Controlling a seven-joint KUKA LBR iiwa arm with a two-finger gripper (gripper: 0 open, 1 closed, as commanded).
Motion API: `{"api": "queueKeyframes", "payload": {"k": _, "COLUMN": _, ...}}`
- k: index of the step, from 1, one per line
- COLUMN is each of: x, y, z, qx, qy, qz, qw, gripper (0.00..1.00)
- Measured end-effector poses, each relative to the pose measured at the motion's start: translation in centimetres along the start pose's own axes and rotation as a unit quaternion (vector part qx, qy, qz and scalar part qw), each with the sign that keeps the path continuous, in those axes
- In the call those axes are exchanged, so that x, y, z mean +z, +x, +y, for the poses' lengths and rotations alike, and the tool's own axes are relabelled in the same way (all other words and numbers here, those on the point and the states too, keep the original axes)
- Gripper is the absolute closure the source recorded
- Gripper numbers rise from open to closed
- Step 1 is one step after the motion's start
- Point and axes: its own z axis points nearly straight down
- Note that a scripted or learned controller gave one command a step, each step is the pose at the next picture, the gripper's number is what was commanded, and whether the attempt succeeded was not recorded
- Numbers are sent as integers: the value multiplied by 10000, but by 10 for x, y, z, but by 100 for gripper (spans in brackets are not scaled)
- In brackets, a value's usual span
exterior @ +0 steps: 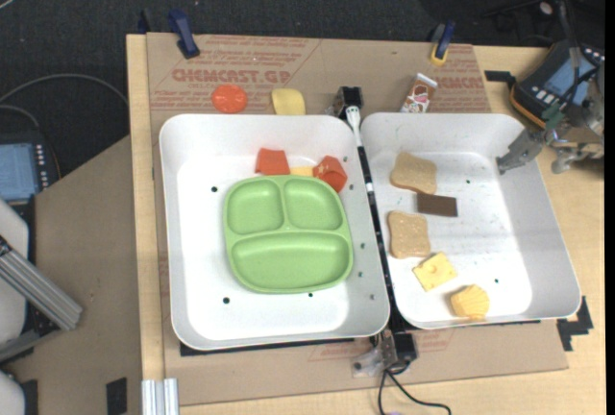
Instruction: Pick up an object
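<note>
Our tool (511,157) hangs at the frame's right (grip state: we cannot tell). Bread slice (413,173) lies centre-right; flat against the bin floor, it could slip our pinch.

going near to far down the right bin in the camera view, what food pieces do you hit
yellow ridged piece → yellow cheese block → lower bread slice → brown chocolate piece → upper bread slice. The claw sits at the bin's far right rim.
</note>
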Motion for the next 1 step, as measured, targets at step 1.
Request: {"api": "queueKeyframes", "payload": {"k": 1, "x": 79, "y": 50, "z": 45, "qx": -27, "qy": 23, "qz": 16, "qw": 10000, "gripper": 0}}
